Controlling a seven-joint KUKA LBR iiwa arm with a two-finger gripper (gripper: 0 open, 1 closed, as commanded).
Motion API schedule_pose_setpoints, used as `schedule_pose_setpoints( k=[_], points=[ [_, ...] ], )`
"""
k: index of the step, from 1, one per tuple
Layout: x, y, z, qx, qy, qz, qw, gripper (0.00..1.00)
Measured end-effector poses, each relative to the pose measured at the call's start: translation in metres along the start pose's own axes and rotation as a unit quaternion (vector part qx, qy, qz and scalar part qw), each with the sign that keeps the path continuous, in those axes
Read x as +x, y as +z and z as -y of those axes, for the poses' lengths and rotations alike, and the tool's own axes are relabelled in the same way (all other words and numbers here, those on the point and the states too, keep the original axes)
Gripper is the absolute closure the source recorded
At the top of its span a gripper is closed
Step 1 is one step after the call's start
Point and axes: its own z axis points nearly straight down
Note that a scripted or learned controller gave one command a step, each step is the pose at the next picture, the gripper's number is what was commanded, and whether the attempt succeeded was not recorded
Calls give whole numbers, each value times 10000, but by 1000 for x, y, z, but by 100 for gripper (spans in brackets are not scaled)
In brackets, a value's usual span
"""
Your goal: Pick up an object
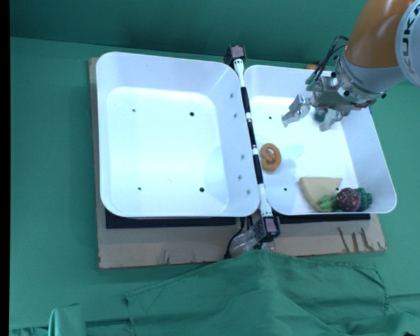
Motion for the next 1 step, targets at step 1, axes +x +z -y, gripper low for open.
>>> schedule_pose_setpoints(
  k=[1],
  points=[
    [24,-103,-14,-99,-14,11,9999,0]
  ],
)
